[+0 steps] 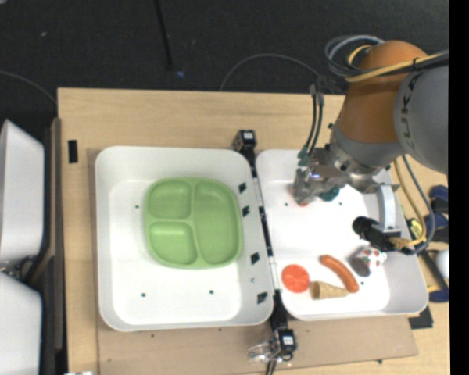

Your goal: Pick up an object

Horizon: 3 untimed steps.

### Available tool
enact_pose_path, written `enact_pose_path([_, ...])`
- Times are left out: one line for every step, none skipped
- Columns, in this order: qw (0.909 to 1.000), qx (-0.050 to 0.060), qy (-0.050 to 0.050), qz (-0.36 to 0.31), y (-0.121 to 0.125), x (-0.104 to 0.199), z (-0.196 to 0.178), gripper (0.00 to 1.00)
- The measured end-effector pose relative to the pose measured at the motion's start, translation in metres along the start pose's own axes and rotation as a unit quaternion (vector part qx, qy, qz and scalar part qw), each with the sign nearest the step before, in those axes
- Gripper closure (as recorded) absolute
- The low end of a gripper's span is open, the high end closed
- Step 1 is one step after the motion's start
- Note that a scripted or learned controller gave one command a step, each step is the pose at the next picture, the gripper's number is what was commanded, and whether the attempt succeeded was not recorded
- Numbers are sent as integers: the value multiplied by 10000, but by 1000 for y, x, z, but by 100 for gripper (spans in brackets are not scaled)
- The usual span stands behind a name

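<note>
Orange disc (pixel 295 277) beside sausage (pixel 338 272), claw (pixel 308 187) over right bin (pixel 297 166), fingers' state unclear

Green divided plate (pixel 194 222) centred in left bin (pixel 113 303); black cables (pixel 160 22) behind bench (pixel 78 123).

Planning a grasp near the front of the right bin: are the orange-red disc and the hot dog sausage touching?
Apart. The camera view shows bare white bin floor between the orange-red disc and the hot dog sausage.
</note>
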<state>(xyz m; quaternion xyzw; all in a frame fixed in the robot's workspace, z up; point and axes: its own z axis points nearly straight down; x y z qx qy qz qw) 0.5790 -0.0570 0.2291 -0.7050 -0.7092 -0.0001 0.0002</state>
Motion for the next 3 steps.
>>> enact_pose_path([10000, -6, 7, -6, -13, 43, -10, 100])
enact_pose_path([10000, -2, 0, -2, -20, 97, -1, 100])
enact_pose_path([10000, 4, 6, -4, -33, 137, -4, 100])
